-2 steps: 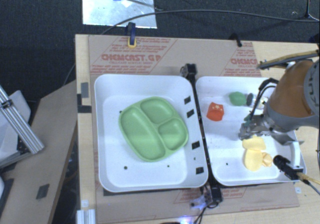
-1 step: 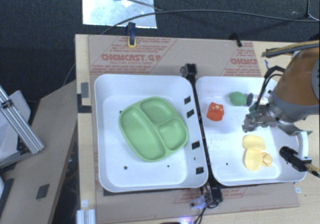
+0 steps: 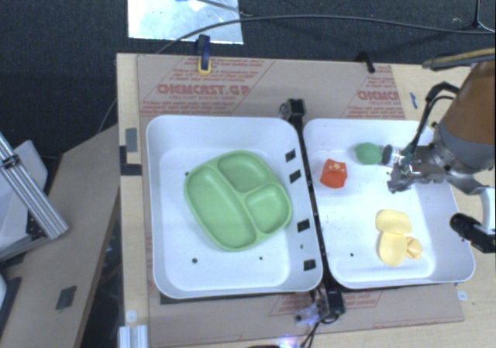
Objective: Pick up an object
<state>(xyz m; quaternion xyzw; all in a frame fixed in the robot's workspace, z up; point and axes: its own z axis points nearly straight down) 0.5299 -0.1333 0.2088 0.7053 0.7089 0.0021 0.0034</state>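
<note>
The right bin (image 3: 349, 273) holds a small red-orange object (image 3: 333, 173) near its left wall. A green rounded object (image 3: 368, 153) lies toward the back, and a yellow object (image 3: 395, 236) rests toward the front. My gripper (image 3: 400, 179) hangs over the right bin, just right of the green object and above the yellow one. I see nothing between its fingers, and their state is not discernible.
The left bin (image 3: 167, 261) holds a green divided plate (image 3: 236, 199). A black divider with clips (image 3: 304, 199) runs between the two bins. Cables cross the dark floor behind the bench.
</note>
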